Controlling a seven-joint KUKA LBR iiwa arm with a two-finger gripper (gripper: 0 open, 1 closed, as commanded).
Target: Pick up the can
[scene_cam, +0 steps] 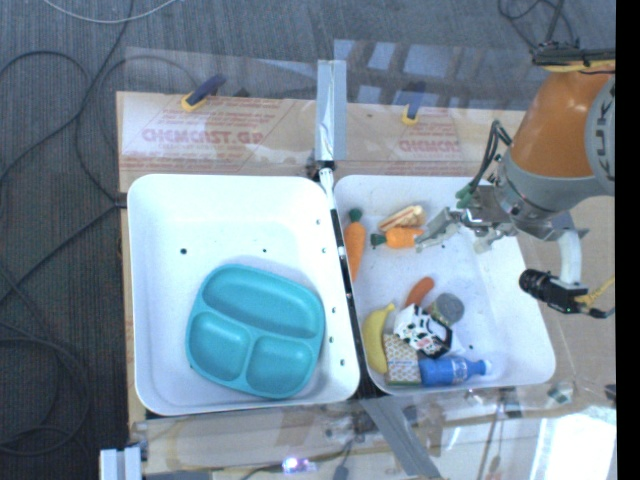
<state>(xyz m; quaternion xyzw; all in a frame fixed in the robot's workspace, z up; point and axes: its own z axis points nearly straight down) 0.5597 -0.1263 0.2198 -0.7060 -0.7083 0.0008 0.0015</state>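
Grey carpet and cables surround the bench. Gripper [447, 226] hangs over the right white bin [520, 353], jaws look spread, holding nothing. Small grey round can [447, 308] sits just below by the cow toy [421, 330]. Approach stage; next it needs lowering over it.

Glossy teal plastic tray [257, 330], smooth white bins [160, 268]

Grey carpet floor [200, 58] all around, upper part of frame. Thin black cables [40, 218] curl over it at left. Brown cardboard sheet [230, 138] with red print lies on worktop [585, 358].
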